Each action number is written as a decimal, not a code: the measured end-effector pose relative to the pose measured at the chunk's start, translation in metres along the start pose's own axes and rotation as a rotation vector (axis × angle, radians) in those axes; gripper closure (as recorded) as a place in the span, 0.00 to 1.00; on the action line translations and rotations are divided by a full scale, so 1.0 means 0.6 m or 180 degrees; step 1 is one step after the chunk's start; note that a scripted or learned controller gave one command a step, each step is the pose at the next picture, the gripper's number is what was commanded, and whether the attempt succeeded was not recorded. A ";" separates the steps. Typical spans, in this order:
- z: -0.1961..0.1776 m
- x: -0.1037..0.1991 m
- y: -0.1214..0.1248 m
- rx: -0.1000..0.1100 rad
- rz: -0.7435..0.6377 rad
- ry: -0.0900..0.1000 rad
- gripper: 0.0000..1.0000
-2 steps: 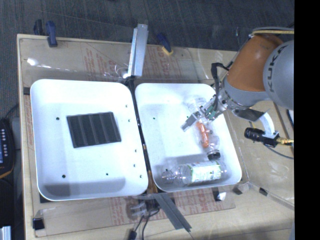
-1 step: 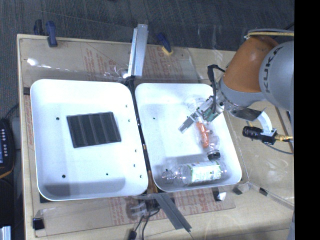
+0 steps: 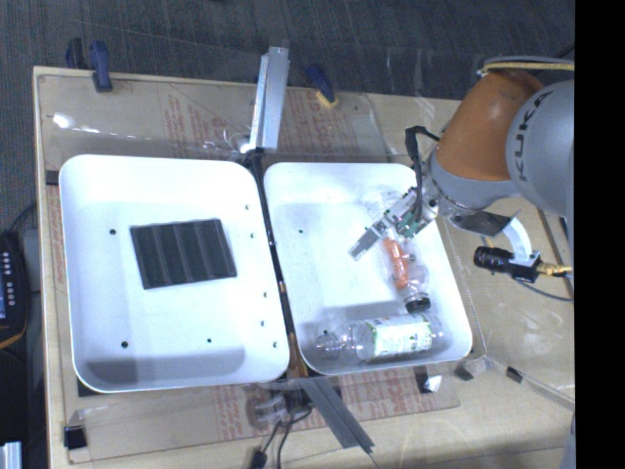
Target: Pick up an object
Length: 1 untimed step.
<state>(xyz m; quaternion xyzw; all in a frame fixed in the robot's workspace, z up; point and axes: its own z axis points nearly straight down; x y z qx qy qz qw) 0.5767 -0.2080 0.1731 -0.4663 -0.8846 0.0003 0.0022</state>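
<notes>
1. Your tool (image 3: 376, 234) sat low over the upper middle of the right bin (image 3: 293, 262), pointing down-left. I couldn't tell from this angle whether it was apart or together, and nothing was visibly held.
2. Nearest candidate was the small bottle with the orange label (image 3: 400, 265), just below and right of the tip. It lay on its side, so a descent off its axis could have nudged it and made it roll instead of seating it.
3. Crumpled clear wrap (image 3: 379, 203) lay right by the wrist. You could have snagged that and got a false grab.
4. The larger clear bottle (image 3: 391, 339) lay along the near wall, well clear of the tip. It was smooth and round against the wall, so a slip risk if targeted.
5. The left bin (image 3: 88, 262) held the dark ribbed pad (image 3: 184, 252), well apart.
</notes>
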 end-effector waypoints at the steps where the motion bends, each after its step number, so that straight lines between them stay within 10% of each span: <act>1: -0.009 -0.002 0.001 -0.0008 -0.0053 -0.0013 0.00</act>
